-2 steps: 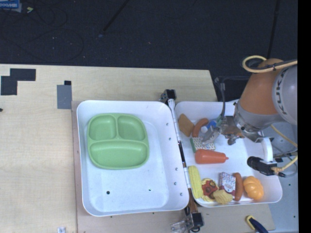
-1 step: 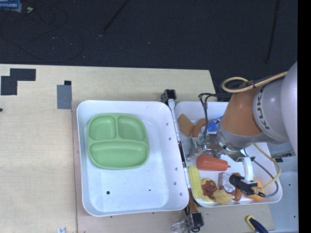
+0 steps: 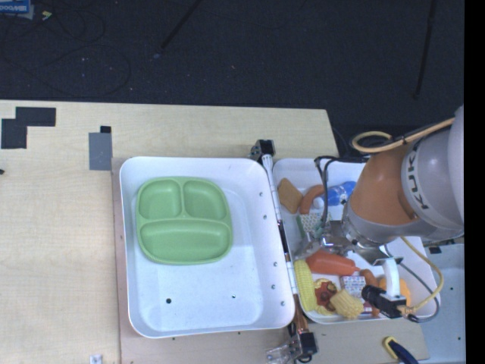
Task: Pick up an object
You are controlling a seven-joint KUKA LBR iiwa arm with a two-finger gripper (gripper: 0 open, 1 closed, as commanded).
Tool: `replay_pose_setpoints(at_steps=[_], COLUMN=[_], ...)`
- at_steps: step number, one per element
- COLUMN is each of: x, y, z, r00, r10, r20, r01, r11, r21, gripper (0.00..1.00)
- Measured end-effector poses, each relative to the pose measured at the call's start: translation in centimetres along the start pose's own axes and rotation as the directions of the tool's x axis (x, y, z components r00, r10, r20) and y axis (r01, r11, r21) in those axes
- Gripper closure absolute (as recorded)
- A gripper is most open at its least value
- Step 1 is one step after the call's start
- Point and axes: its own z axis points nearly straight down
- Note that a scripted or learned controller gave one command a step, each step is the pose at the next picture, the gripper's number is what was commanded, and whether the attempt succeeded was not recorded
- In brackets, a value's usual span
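Observation:
The right bin [image 3: 286, 169] holds several toy foods. A brown bread piece [image 3: 289, 196] and an orange sausage [image 3: 311, 197] lie at its far left, with a blue item [image 3: 342, 192] beside them. Nearer the front are a red sausage-shaped piece [image 3: 331, 263], a yellow corn cob [image 3: 304, 282], a second corn piece [image 3: 345, 304] and a flat red-and-yellow piece [image 3: 326, 290]. My gripper [image 3: 324, 243] hangs low over the middle of this bin, just above the red piece. The grey wrist and orange band hide its tips.
The left bin [image 3: 204, 302] holds a green divided plate [image 3: 183, 220] in its far half. A black clamp [image 3: 263, 149] sits at the top of the rim between the bins. The wooden bench [image 3: 53, 241] stretches to the left.

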Motion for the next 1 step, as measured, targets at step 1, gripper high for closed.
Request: replay_pose_setpoints(at_steps=[1], x=[0.06], y=[0.05], z=[-0.99], r00=[1.000], r10=[0.003], r20=[-0.004], r01=[-0.003], r11=[1.000], r21=[0.002], gripper=[1.00])
